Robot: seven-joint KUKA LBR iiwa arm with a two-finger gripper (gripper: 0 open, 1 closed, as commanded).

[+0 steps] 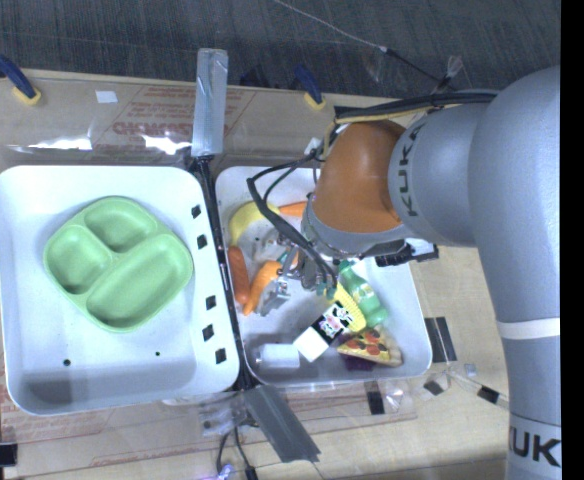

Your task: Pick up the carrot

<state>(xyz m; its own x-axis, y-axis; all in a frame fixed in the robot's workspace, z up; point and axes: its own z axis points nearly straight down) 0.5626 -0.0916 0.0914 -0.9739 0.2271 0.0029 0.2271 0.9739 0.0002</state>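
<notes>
- As we read the camera view, the arm reaches in from the right and hangs over the right bin, with the tool low among the contents, which suits an approach to the carrot.
- We cannot tell how far the tool is open, nor whether it has hold of anything; wrist and cabling mask it.
- We place the carrot in the right bin, lying along its left wall, just beside the tool.
- We note it is orange, slender and tapered, lying lengthwise.
- Crowding it are a yellow item, a green bottle and a pizza slice toy.
- The left bin bears a green divided plate, well apart.
</notes>
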